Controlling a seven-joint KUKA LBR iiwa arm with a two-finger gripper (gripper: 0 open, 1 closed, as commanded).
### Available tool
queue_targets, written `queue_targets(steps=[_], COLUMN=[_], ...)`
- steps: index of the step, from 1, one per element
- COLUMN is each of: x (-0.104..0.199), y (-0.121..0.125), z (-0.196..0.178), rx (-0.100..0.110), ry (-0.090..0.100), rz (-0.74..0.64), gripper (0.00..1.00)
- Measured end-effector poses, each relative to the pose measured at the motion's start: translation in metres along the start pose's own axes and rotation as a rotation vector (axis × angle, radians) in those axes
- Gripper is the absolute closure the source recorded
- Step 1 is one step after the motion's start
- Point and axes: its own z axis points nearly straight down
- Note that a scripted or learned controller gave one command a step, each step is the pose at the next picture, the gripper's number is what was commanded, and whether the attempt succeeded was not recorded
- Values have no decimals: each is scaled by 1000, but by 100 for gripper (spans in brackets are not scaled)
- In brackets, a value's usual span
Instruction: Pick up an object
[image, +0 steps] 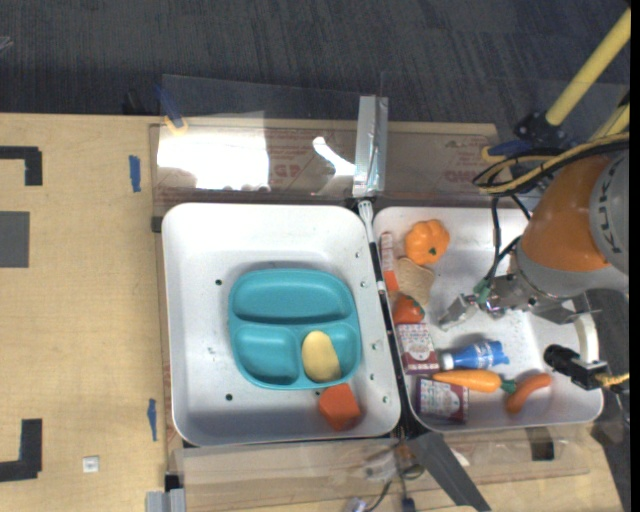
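Bench (70, 330): pale board top, carrying two shallow white bins side by side, dark floor beyond.

Left bin (190, 260): holds a teal divided tray (290, 325) with a pale yellow, potato-like piece (320, 357) in its lower right compartment; an orange block (340, 405) sits outside the tray, touching its lower edge.

Right bin (470, 225): the stocked side. Arm (570, 225), grey with orange band, enters from the right and leans over this bin's middle.

Gripper (462, 308): low over bare bin floor, metal tips pointing left; whether the jaws stand apart or together cannot be told. Nothing is visibly between them.

Contents, larger to smaller: red-labelled packet (440, 398) at the bottom edge; carrot (470, 380) just above it; blue-and-white bottle (478, 355) lying flat, just below the gripper; orange pumpkin (426, 240) near the top, well apart from the rest; sausage-like piece (527, 392) at lower right; red tomato-like piece (408, 310) by the dividing wall.

Handling note, as judgement: any item qualifies, so choose the isolated one. The pumpkin offers clear room on both sides; the bottle is nearest but lies close against the carrot, so fingers should straddle its narrow width, descending squarely, closing only once fully seated.
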Motion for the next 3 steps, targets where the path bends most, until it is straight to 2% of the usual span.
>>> queue_targets(steps=[1,2,3], x=[27,25,19], y=[-59,-57,-54], z=[-1,-12,-49], rx=[2,-5,5], ry=[2,-2,1], rz=[5,8,71], gripper=[0,100,100])
